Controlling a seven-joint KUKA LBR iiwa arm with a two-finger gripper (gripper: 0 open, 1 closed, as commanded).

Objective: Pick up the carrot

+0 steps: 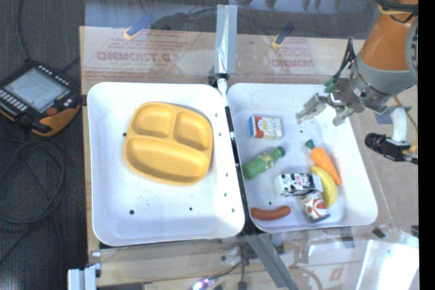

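two shallow white bins side by side on the bench, meeting at a taped centre seam. left bin (109, 214) carries a yellow compartment plate (170, 142) – three sections, lying flat near the bin's middle. right bin (363, 210) carries the small items.

arm (391, 44) enters from the right, orange band above the wrist, wrist angled down and leftward over the right bin's upper right corner. gripper (326, 109) hangs above the bin's upper right area, fingers spread apart with nothing between them, tips pointing toward the bin's middle.

contents of right bin: a small carton (265, 126) with red-and-white label near the upper left; green bottle (262, 162) lying on its side below it; black-and-white carton (295, 183) near the centre; banana (326, 185) along the right side; red sausage (270, 212) at the lower left; a red-and-white can (315, 207) at the lower right, just below the banana.

carrot (324, 161) – orange with green top, lies tilted at the bin's right side, touching the banana's upper end, below and clear of the gripper.

a handheld pendant (37, 97) sits on the floor left of the bench.
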